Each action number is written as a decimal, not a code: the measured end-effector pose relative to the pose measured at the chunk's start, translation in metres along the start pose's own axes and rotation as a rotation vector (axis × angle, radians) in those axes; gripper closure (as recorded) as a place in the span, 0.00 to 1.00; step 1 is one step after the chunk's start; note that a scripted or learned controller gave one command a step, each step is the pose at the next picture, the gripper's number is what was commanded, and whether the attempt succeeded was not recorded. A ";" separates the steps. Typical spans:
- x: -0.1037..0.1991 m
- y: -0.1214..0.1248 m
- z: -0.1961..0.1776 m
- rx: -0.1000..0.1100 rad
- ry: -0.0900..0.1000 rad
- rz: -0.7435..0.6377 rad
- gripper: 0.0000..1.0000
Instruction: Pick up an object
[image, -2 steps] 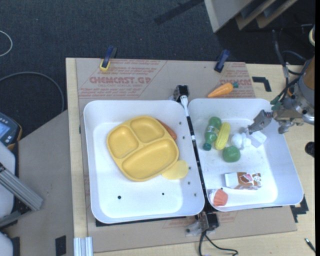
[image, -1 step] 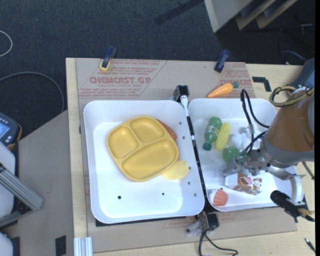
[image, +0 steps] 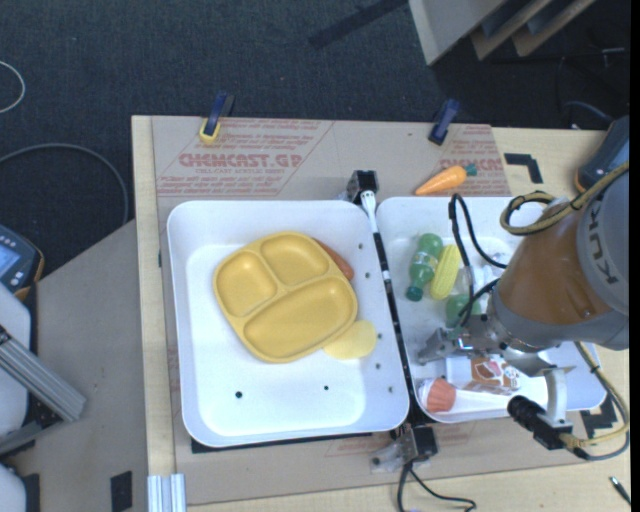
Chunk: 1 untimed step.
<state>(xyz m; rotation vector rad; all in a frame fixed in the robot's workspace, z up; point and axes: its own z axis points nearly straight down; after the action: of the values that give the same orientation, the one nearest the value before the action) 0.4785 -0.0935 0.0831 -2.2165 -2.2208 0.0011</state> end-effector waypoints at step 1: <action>0.001 0.029 -0.002 -0.007 -0.004 0.000 0.00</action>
<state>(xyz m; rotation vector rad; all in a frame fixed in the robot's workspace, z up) 0.5078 -0.0920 0.0847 -2.2220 -2.2260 -0.0026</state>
